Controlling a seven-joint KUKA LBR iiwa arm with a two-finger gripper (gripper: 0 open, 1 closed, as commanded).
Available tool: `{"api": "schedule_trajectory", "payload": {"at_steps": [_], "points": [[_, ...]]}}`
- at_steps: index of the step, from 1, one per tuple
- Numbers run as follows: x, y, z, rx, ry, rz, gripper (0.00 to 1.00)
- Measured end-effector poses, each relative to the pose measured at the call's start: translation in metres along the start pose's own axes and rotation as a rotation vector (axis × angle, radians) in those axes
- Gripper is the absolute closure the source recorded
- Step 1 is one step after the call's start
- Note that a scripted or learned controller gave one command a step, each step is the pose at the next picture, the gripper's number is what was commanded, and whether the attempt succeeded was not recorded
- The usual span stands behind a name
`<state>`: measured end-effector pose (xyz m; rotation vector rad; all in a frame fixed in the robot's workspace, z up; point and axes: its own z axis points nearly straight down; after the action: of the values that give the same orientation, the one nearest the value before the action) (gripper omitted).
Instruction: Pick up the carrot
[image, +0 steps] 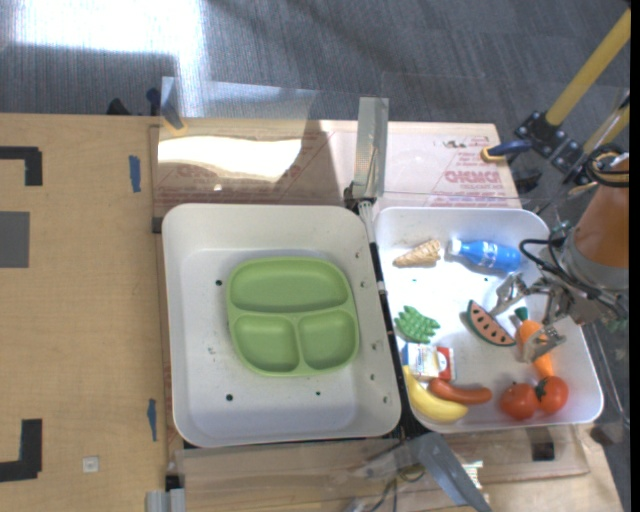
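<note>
Two white bins side by side on the bench. Left bin (190, 300) with a green divided plate (292, 314) sitting in the middle. Right bin (585, 405) packed with toy food: ice cream cone (418, 254) and blue bottle (484, 255) along the far edge, green leafy piece (416, 324) near the left wall, watermelon slice (487, 325) about centre, banana (430, 396) and red sausage (460, 391) at the near edge, small carton (430, 358) just above them, tomato (534, 397) in the near right corner. Gripper (534, 328) down by the right wall, fingers closed around the carrot (530, 330), orange showing between them. Another orange bit (544, 366) right below, touching the tomato.
</note>
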<state>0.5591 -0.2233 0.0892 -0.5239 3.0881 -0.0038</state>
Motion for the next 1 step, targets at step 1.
{"api": "schedule_trajectory", "payload": {"at_steps": [1], "points": [[0.0318, 0.0117, -0.0004, 0.001, -0.001, 0.422, 0.0]]}}
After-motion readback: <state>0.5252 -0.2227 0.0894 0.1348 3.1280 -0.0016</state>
